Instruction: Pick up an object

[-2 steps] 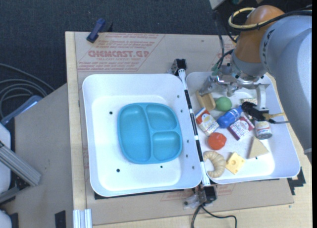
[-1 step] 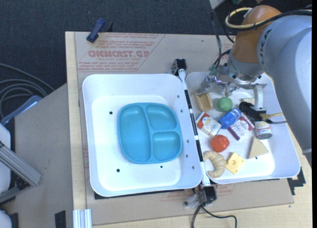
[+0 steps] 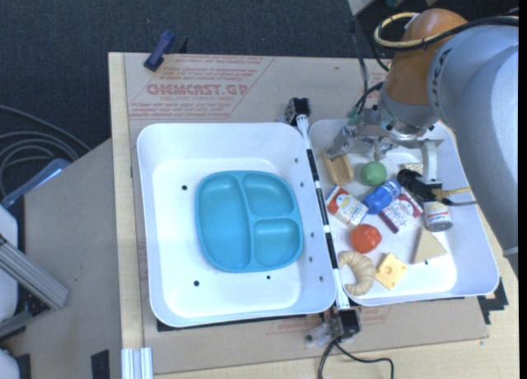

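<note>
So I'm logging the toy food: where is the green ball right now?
The green ball lies in the right bin, near its far end, between the tan block and the blue bottle.

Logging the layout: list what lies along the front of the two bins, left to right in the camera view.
Blue three-compartment plastic plate → curved tan croissant → yellow cheese block with holes → tan triangular wedge.
</note>
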Controlling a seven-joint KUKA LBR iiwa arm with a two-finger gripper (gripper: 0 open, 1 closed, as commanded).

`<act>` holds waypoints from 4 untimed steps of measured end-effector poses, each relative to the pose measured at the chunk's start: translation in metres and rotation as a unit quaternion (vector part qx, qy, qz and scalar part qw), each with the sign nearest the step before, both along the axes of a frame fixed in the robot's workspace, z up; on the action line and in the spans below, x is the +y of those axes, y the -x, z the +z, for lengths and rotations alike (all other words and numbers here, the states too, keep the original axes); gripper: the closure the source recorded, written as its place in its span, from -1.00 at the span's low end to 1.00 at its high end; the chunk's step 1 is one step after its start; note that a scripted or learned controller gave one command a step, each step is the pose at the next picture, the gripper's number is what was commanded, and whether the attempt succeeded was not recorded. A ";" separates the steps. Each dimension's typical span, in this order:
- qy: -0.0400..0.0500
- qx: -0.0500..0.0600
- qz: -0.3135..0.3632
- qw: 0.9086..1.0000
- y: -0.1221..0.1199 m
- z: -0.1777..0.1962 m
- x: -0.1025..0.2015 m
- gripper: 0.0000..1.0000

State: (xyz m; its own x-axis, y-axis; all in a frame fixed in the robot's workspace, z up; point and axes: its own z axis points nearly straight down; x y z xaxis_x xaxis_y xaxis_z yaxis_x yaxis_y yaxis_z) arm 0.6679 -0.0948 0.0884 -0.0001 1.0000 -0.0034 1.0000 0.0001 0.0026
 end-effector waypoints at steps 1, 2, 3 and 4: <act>-0.003 -0.003 0.000 1.000 -0.002 0.013 0.002 1.00; -0.002 -0.003 0.000 1.000 -0.002 0.012 0.002 -1.00; -0.001 0.000 0.000 1.000 0.000 -0.001 0.003 -1.00; -0.001 -0.001 0.000 1.000 0.000 -0.001 0.003 -1.00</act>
